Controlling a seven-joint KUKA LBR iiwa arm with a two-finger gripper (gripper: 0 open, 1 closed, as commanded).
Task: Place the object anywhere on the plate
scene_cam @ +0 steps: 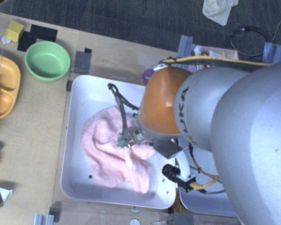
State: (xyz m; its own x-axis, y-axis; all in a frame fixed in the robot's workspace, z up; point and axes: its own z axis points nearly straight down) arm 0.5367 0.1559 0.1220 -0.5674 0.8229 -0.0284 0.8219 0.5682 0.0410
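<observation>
— While the gripper point(123, 141) is pressing down into the pink cloth point(102, 154), are you seeing a grasp?

— I am not managing to tell whether it is clenched or released; the tip is sinking into the folds and the arm point(226, 113) is looming over much of it. The cloth itself is lying bunched in the middle of the left bin point(71, 188), touching its floor.

— So what are you worrying about?

— A thin pinch, mostly. If it is catching only one loose fold, the cloth is likely to slide out during the lift. Being limp, it may also be trailing a corner over the bin wall and snagging there.

— And the drop-off?

— I am guessing the target is either beyond the bin, like the yellow divided dish point(5, 73) on the bench, or somewhere by the right bin point(210, 205); I cannot tell which. Either way, a dangling cloth risks landing half off the plate.
</observation>
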